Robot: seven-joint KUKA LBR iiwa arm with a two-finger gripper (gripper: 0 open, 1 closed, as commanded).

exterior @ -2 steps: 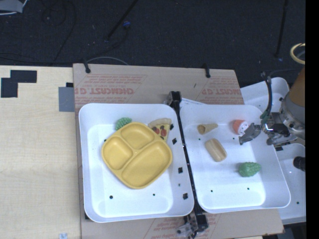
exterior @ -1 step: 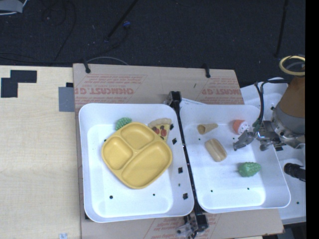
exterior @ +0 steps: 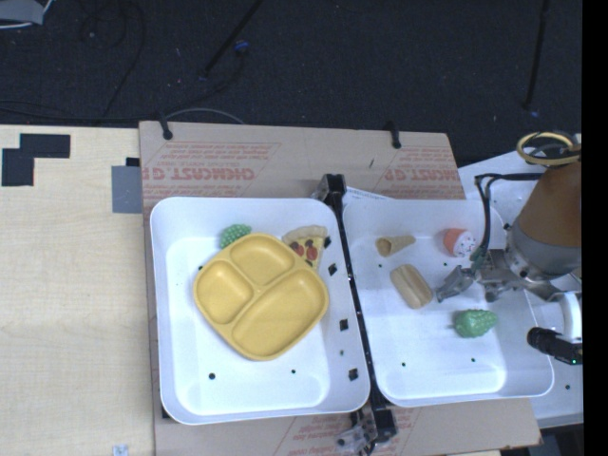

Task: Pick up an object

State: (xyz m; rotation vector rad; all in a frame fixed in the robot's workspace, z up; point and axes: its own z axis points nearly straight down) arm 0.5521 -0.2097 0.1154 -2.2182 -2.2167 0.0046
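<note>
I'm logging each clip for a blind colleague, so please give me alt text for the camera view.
The gripper hovers low in the right bin, between a tan bread roll and a green toy, holding nothing visible. That bin also has a cone and an orange-white toy. The left bin holds a yellow tray, a pizza slice and a green piece.
</note>
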